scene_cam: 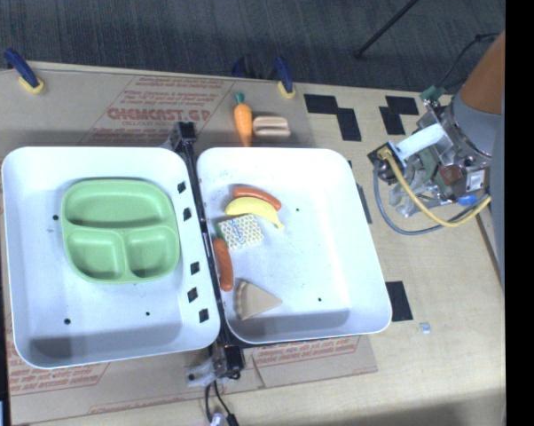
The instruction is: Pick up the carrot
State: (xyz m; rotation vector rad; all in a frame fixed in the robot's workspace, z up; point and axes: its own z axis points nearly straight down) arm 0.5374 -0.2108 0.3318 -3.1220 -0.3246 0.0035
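The orange plastic carrot (241, 124) is showing a green top. The left shallow plastic bin (27, 238) and right shallow plastic bin (338, 238) are showing plain white. The moulded divided plate (116, 204) is showing pale green, the curved plastic banana (252, 208) yellow, the small rectangular block (241, 232) a fine dotted pattern on white, and the flat cardboard sheet (116, 122) tan with red lettering.

A tiny speck (424, 328) on the bench (444, 371) is too small to identify

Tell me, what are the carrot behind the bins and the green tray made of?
The carrot looks like toy plastic: uniform orange with a stubby green top. The green tray is probably moulded plastic: smooth, even colour, rounded compartment walls.
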